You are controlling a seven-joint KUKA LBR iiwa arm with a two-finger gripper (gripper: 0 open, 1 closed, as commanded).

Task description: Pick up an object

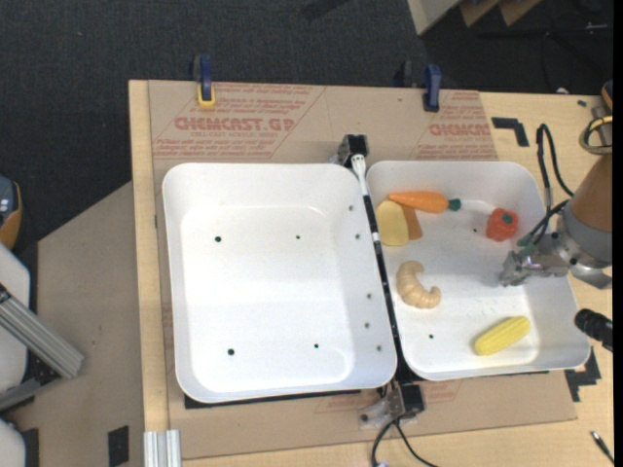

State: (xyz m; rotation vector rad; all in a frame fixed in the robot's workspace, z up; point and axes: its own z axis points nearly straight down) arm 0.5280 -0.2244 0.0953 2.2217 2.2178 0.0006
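Orange carrot, yellow corn, white bins

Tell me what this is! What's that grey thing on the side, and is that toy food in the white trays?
That grey thing is a robot arm reaching in from the right. At its tip is its hand, which has two fingers for grabbing. One camera looks down from above on a bench with two white trays. The right tray has toy food in it: a carrot, a yellow wedge like cheese, a croissant, a corn cob and a small red piece like a tomato. The hand is low in that tray, between the tomato and the corn. I can see nothing between its fingers.
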